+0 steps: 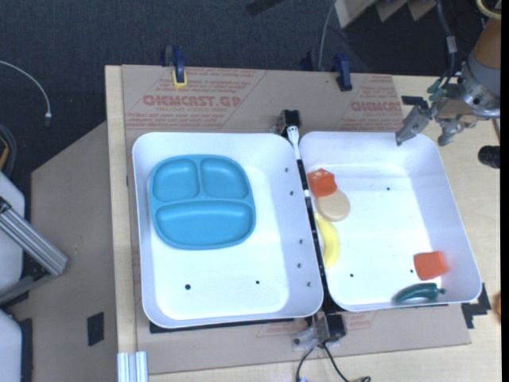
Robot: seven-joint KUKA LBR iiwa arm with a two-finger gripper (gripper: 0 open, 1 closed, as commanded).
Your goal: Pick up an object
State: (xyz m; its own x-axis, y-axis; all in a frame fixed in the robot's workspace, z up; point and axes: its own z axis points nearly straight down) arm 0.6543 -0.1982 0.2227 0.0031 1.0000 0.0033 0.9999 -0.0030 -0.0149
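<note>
From above, the gripper [430, 129] hovers over the far right corner of the right bin [398, 165], its fingers [407, 128] spread apart and grasping nothing. Against that bin's left wall lie an orange block [322, 183], a beige disc [333, 206] and a yellow banana [329, 242]; another orange block [429, 265] and a teal ring [418, 294] sit at its near right corner. The left bin [270, 277] holds a blue divided plate [203, 201].

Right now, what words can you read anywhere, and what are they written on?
"CHEMCAST GP": red print on the brown board behind the left bin.
The same red print behind the right bin, partly cut off, roughly "CHEMCAS".
Smaller red lines around both are too blurred to read.
</note>
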